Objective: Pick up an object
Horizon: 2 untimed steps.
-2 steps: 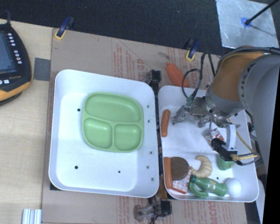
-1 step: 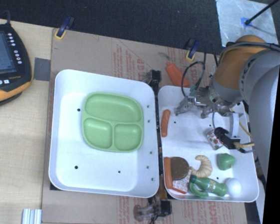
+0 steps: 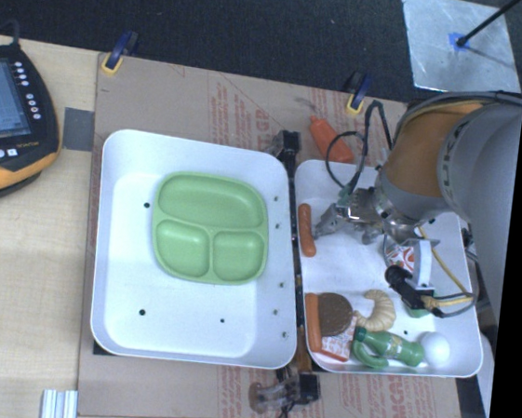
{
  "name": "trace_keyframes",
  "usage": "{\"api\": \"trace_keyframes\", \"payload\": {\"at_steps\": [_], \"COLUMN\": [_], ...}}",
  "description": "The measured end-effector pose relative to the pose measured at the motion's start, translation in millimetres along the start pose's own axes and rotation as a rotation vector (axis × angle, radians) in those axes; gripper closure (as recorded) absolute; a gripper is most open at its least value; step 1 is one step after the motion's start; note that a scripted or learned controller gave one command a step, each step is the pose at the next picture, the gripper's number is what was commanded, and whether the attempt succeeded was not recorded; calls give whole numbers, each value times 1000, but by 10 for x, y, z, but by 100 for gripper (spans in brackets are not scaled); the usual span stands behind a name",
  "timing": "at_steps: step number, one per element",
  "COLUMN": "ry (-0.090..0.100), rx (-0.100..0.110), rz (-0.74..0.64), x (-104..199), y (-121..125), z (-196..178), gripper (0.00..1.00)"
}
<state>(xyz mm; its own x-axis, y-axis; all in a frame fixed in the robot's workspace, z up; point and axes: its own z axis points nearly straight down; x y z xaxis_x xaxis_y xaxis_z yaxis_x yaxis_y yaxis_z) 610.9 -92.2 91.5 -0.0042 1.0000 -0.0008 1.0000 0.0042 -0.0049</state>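
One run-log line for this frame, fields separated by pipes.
arm: over right white bin | gripper: near brown sausage, nothing seen held | green divided plate: left bin

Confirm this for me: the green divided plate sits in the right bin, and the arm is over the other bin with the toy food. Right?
Not quite. The camera view shows the green divided plate in the left bin, not the right. The arm is over the other bin, with the toy food.

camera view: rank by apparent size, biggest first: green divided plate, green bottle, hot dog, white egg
1. green divided plate, by far the largest.
2. green bottle.
3. hot dog, slimmer than the bottle and a bit shorter; a close call.
4. white egg, smallest.
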Motion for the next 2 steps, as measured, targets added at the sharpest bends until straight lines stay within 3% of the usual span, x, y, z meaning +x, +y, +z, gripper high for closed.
{"api": "trace_keyframes", "payload": {"at_steps": [1, 2], "ry": [-1, 1], "rx": [2, -3], "rz": [-1, 2], "x": [-12, -545], "y": [-1, 141], "z": [-104, -314], "gripper": [100, 100]}}
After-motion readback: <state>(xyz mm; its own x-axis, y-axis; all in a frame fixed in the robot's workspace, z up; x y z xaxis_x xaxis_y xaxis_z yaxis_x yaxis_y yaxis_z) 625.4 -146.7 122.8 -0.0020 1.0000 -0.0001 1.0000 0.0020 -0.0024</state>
